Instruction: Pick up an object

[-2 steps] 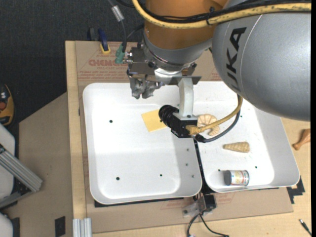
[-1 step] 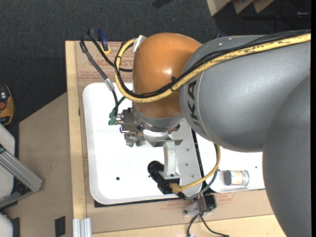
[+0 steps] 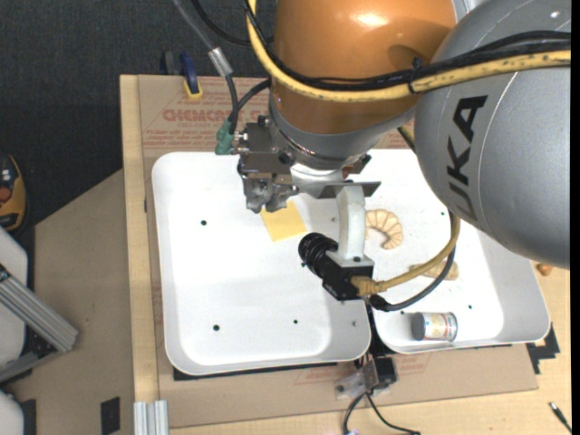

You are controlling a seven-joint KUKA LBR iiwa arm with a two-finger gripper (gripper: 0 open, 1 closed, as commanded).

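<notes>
- Camera view: grey arm with glossy orange band hangs over the left white bin point(image 3: 190, 270).
- Jaws point(image 3: 265, 198) sit just above a flat yellow square point(image 3: 285, 224); their state cannot be told.
- Small cylindrical bottle point(image 3: 433, 326) and curved tan croissant-shaped piece point(image 3: 387, 227) lie in the right bin point(image 3: 507, 324).

A blue clamp point(image 3: 191, 75) grips the brown cardboard sheet's point(image 3: 145, 243) far edge.
</notes>
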